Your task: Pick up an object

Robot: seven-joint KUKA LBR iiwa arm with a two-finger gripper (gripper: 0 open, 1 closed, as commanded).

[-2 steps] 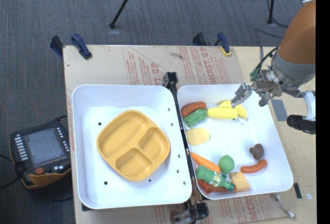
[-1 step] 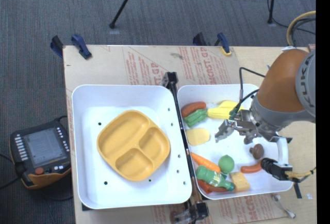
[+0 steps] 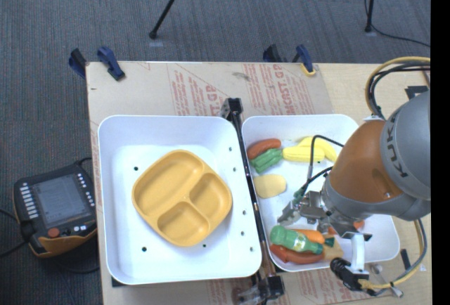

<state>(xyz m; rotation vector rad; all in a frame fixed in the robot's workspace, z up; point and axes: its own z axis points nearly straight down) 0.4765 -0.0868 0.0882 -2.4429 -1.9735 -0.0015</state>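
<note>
The gripper (image 3: 304, 211) hangs low in the right bin (image 3: 373, 244), over its nearer half, and whether its jaws are open or closed I cannot tell — the metal parts at the wrist are too cluttered to read.

Just beneath it, toward the bin's near edge, lies a green bottle-shaped toy (image 3: 295, 239), touching a red piece (image 3: 299, 255) and an orange piece (image 3: 314, 234). This looks like the likeliest pick. To do the step well, the descent should centre on one piece alone, the jaws straddling its narrow width, and not the pile — three pieces touching invite a slip or a double grab. A straight lift afterwards would avoid the bin wall.

Just beyond the jaws sits a pale yellow oval piece (image 3: 270, 186), lying apart and so an easier target. Farther lie a green pod (image 3: 267, 160), a red sausage-like piece (image 3: 264, 147) and a yellow corn-like toy (image 3: 309, 152).

Count: seven toys in the right bin — two red, two green, two yellowish, one orange. To the jaws' side, the left bin (image 3: 119, 135) holds one yellow divided plate (image 3: 182, 196). Two bins.
</note>
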